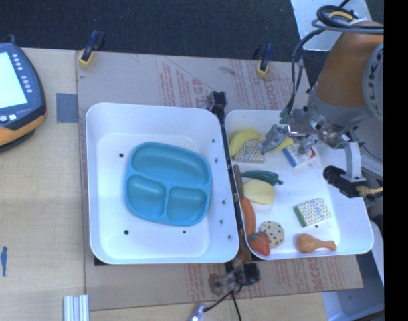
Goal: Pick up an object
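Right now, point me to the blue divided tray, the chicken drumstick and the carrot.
blue divided tray (168,182): camera view, on the ridge between its compartments.
chicken drumstick (308,243): camera view, on the fat meaty end.
carrot (248,214): camera view, on the middle of its orange body.

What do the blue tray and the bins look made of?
Blue tray: looks like moulded plastic, matte, with rounded compartment walls and soft highlights. Left bin and right bin: probably smooth white plastic, slightly glossy, with rounded corners; exact material uncertain.

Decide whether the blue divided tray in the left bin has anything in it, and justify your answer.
Empty. The blue divided tray lies flat in the left bin, and all three compartments show bare blue plastic.
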You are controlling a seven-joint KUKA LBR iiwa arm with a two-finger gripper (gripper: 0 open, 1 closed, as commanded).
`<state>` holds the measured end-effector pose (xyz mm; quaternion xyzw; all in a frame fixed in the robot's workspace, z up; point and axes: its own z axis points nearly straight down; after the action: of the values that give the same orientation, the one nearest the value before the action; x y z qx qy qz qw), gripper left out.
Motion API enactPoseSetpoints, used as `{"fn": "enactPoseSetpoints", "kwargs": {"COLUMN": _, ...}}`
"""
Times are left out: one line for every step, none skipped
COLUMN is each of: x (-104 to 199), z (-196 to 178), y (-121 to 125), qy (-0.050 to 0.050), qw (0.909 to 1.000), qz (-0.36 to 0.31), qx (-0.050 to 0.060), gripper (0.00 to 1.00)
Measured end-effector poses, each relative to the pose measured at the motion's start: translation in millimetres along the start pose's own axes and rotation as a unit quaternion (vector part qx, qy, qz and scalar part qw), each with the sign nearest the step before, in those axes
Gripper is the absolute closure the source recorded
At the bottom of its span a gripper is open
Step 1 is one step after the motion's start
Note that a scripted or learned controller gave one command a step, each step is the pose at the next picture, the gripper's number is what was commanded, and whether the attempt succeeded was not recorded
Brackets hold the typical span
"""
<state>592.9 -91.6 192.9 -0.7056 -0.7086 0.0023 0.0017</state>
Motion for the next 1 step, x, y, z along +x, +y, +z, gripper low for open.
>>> {"fn": "enactPoseSetpoints", "kwargs": {"x": -30.1, "z": 102.4, "y": -21.0, "qy": 0.000, "qw": 1.0000, "qz": 0.000, "qx": 0.001, "gripper": 0.00}}
